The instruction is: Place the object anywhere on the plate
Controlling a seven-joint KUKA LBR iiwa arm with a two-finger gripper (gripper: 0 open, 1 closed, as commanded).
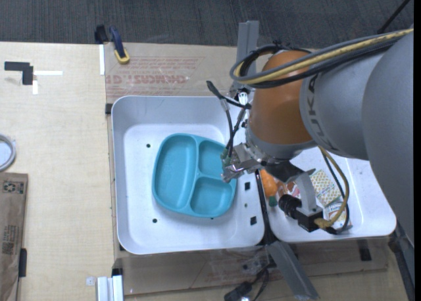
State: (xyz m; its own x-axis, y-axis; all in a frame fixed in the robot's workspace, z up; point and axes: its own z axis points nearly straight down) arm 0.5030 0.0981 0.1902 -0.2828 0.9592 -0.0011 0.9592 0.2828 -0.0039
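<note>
**Arm's bulk hides the grip; hand sits at the plate's right rim**

Your arm (342, 96), grey with its orange band, is closest to the lens and covers much of the right bin (378, 224). Below it, the hand (231, 167) hangs over the right edge of the plate (177, 175), about where the two small compartments meet. You cannot tell whether it is spread or pressed together, because cables and the wrist block that part, and no object is visibly pinched in it.

The blue plate lies flat in the left bin (131, 227) with its big compartment on the far side from the hand. All three compartments look bare.

The nearest loose thing is an orange item (268, 185) just across the bin wall, to the right of the hand and slightly toward the near edge. A patterned box (325, 188) lies further right. My guess is that one of these is your object, and the orange one is closer. It is half hidden by the wrist, so you cannot read its long axis or which way it points. The box is tilted, with its long side running from upper left to lower right.

If the hand is empty, the next move is a short reach right. If it is carrying something, a release here would land at the rim, so moving left first would be safer.
</note>
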